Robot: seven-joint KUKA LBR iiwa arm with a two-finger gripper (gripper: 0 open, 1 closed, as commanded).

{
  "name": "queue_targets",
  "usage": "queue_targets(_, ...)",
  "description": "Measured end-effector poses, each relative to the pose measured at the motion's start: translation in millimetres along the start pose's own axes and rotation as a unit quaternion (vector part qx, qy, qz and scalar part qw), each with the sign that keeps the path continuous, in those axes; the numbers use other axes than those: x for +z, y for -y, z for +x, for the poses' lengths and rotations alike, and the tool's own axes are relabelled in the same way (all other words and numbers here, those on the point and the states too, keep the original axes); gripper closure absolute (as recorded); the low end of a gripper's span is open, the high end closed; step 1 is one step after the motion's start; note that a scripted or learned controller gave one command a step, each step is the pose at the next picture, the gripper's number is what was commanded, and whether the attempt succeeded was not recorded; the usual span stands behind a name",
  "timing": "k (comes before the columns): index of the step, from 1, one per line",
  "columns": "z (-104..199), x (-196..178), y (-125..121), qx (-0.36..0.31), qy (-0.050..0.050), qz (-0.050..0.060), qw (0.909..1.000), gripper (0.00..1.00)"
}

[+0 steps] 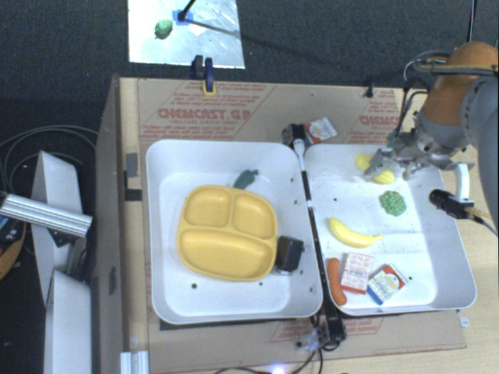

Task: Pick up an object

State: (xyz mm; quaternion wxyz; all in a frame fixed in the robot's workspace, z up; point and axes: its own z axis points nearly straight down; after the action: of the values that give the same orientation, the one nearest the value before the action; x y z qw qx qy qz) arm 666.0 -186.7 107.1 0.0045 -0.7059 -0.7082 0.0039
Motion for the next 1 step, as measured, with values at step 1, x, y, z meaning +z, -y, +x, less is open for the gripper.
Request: queue_targets(1, 29.1, 26.7, 2.1, -0.001, -0.001, 0.006, 1.0000, 0.00)
